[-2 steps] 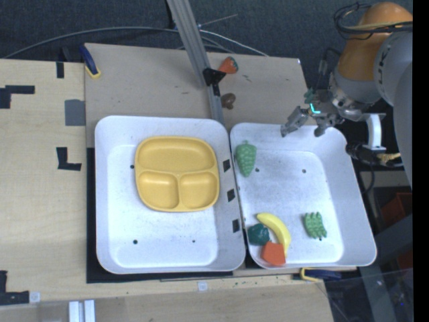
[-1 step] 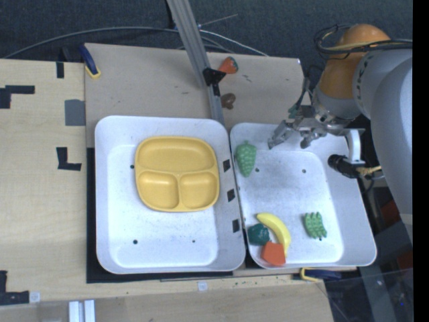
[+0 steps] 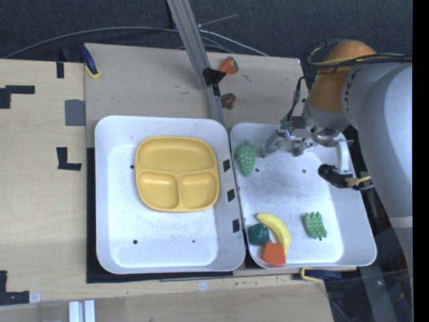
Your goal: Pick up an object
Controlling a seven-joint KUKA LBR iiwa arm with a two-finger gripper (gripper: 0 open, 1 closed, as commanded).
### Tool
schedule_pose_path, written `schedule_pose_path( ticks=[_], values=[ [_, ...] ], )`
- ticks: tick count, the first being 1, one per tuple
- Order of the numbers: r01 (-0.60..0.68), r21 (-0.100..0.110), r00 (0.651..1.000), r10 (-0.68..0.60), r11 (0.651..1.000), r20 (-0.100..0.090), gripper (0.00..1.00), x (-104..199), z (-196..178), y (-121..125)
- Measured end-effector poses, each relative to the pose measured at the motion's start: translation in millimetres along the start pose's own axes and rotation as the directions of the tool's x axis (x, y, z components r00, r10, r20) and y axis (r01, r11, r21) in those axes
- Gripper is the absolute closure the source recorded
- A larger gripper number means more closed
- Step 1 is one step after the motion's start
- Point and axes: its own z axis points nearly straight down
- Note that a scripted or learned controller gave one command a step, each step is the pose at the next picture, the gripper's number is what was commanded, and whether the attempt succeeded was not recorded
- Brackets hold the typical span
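The bumpy green grapes [image 3: 246, 158] lie at the left wall of the right bin [image 3: 348, 250], near its far corner, just beside the gripper [image 3: 285, 139] on its left. I cannot tell how the gripper stands. A smooth curved banana [image 3: 275, 227] lies at the near edge. The left bin [image 3: 114, 247] holds a glossy yellow divided plate [image 3: 177, 173].

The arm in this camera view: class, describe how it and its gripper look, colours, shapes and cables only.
The arm is bulky, rounded and light grey, with an orange band above the wrist. Thin dark cables loop around that band. The gripper is small, metallic grey, with slim parts.
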Motion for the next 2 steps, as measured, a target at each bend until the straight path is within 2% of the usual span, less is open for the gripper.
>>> schedule_pose_path(
  ticks=[1, 2],
  values=[
    [0.002, -0.001, 1.000, -0.002, 1.000, 0.001, 1.00, 0, -13, 1],
    [0.000, -0.009, 1.000, 0.000, 1.000, -0.001, 1.00, 6, -75, 3]
  ],
)
